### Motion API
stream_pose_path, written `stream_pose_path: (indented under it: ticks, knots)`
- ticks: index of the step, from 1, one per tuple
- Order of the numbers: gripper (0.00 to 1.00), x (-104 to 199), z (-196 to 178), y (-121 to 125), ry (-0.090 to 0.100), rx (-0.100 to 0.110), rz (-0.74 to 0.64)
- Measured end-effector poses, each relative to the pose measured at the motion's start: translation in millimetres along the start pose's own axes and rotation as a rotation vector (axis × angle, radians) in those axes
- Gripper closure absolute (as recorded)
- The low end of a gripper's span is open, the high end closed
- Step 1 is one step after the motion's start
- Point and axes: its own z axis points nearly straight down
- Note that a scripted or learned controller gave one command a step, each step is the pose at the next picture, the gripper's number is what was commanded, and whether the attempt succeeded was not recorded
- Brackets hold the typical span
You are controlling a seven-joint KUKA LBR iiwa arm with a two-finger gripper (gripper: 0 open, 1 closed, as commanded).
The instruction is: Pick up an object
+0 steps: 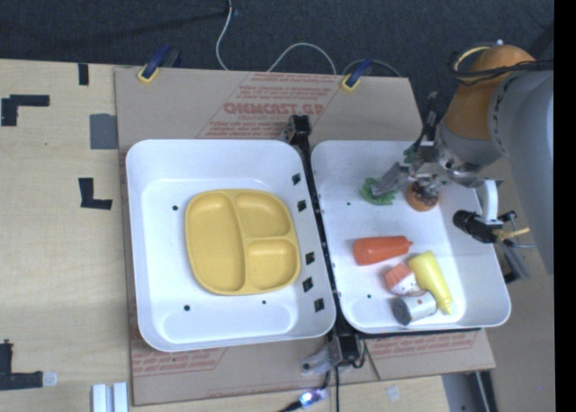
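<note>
Six small things lie in the right bin (468, 311), the one my pincer (409, 176) has reached into. One green object (380, 191) sits directly at my pincer, just to its left and touching or nearly touching the fingertip there; whether it is actually caught between my fingers I cannot tell, and I cannot tell either how far my fingers stand apart, since the wrist hides them. One small orange-brown ball-like object (421, 197) lies just below my pincer, on the other side from the green one, close enough that contact is uncertain.

Farther down from my pincer, well apart from it, lies one orange carrot-shaped piece (381, 249), stretched sideways. Below that, toward the near rim, is a tight cluster: one yellow bottle-shaped object (433, 280) lying at a slant, one small red-and-white item (402, 280) touching its left side, and one grey cylinder (412, 311) at the bottle's lower end.

Two white bins stand side by side on one brown cardboard sheet (270, 104) that covers part of the tabletop (54, 248). Far to my pincer's left, the left bin (153, 311) holds one yellow divided plate (241, 241) with three compartments. Two blue-and-yellow clamps (157, 61) grip the cardboard's far edge.
</note>
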Motion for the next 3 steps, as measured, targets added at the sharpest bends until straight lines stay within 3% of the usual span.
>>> stream_pose_path:
  ticks: [1, 2, 3]
  knots:
    - [1.00, -1, -14, 3, -0.006, -0.011, -0.002]
    - [1.00, 0, -57, 3, 0.002, 0.003, 0.001]
    - [1.00, -2, -120, 10, 0.001, 0.000, 0.000]
